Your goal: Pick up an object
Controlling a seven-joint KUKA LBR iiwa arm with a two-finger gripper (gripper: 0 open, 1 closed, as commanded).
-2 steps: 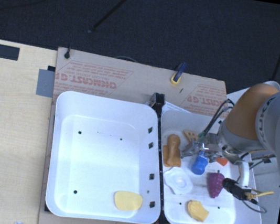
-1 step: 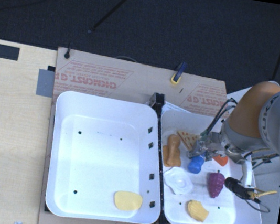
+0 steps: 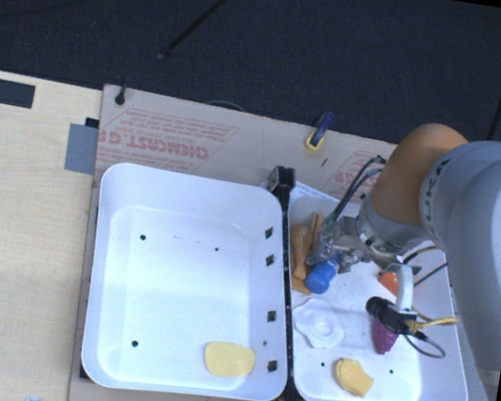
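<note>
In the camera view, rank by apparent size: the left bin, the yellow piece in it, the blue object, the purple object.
1. Left bin
2. Yellow piece
3. Blue object and purple object: look alike, and both are partly hidden, so unranked.

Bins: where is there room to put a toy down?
The left bin has bare floor everywhere but its near right corner, where a yellow piece lies. The right bin is crowded: gripper, blue object, purple object, yellow lump.
</note>
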